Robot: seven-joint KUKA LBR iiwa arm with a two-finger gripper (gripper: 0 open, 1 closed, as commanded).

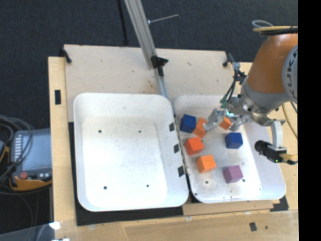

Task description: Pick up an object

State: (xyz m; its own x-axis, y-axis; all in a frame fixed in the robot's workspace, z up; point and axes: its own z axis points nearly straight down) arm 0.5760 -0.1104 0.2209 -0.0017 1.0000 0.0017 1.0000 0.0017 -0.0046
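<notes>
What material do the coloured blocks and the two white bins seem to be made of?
The coloured blocks, such as the purple block and the blue block, look like painted wood or foam: flat matte faces, no shine; which one is unclear. The left bin and right bin look like moulded plastic: smooth white surface, rounded corners, faint gloss.

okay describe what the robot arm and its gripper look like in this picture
The arm is a rounded, bulky body with a broad orange band and a grey section bearing part of dark lettering. Thin cables loop beside the wrist. The gripper is a grey metal assembly with slender fingers, and a white bracket with a black fitting hangs off it.
</notes>
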